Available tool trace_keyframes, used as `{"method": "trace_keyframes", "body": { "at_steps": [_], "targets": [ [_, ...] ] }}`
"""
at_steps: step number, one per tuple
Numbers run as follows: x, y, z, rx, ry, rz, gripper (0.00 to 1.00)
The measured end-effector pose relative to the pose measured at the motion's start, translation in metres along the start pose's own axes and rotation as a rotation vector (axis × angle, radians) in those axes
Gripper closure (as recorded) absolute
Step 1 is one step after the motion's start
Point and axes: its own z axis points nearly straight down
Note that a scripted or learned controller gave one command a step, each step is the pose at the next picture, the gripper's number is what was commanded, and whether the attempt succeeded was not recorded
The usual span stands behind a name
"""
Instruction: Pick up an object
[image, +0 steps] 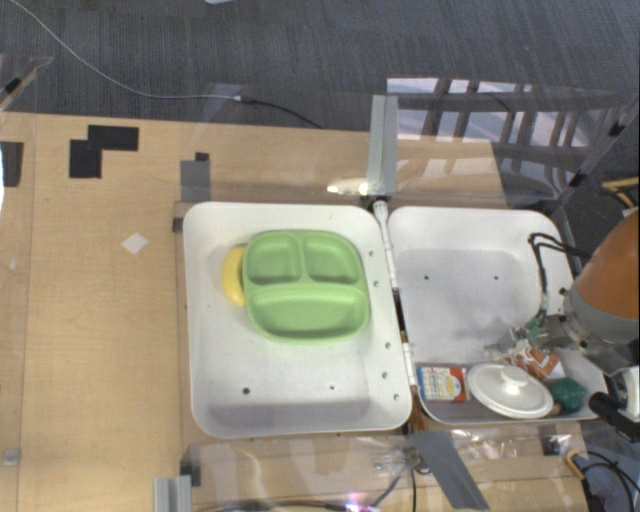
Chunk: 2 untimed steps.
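In the left bin (210, 300) lies a green divided plate (304, 285), with a yellow object (232, 276) partly tucked under its left edge. Along the front of the right bin (450, 290) sit a small printed carton (442, 383), a round white lid (511, 390), a dark green object (569, 394) and an orange-and-white packet (533, 359). My gripper (533, 335) hangs low over the front right corner of the right bin, just above the packet. The wrist hides how it meets the objects.
The arm's orange band (612, 275) and black cables (545, 262) overhang the right bin's right wall. A metal post (382, 150) stands behind the seam between the two bins. Bare wooden bench (90, 300) lies to the left.
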Motion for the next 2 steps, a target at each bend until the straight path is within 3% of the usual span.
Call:
{"method": "trace_keyframes", "body": {
  "at_steps": [1,2],
  "targets": [
    [0.000,0.000,0.000,0.000,0.000,0.000,0.00],
    [-0.001,0.003,-0.012,-0.009,-0.004,-0.001,1.00]
  ]
}}
